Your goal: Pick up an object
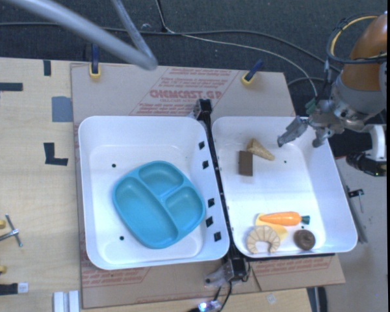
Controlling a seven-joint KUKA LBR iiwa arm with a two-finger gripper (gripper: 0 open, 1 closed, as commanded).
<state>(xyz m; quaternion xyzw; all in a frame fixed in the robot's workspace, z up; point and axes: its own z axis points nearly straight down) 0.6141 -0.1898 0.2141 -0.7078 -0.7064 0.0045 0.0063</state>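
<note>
Two white bins sit side by side: the left bin (94, 174) holds one blue divided plate (157, 203), and the right bin (325, 194) holds five small things. Taking the right bin as the landmark, one brown block (246, 163) lies in its far half toward the divider, its long axis running from the far side to the near side. One tan wedge (260, 150) lies just beside the block on the far right, its narrow tip pointing right and slightly nearward. At the bin's near end are one carrot (281, 218), lying across the bin with its dark stem end pointing right, one croissant (264, 238) just on the near side of it, and one dark round piece (305, 240) to the croissant's right.

The arm comes in over the bin's far right corner, wrist tilted down. The gripper (305, 133) hangs above the bin's far right part, fingers spread wide with nothing between them, near the wedge but apart from it
</note>
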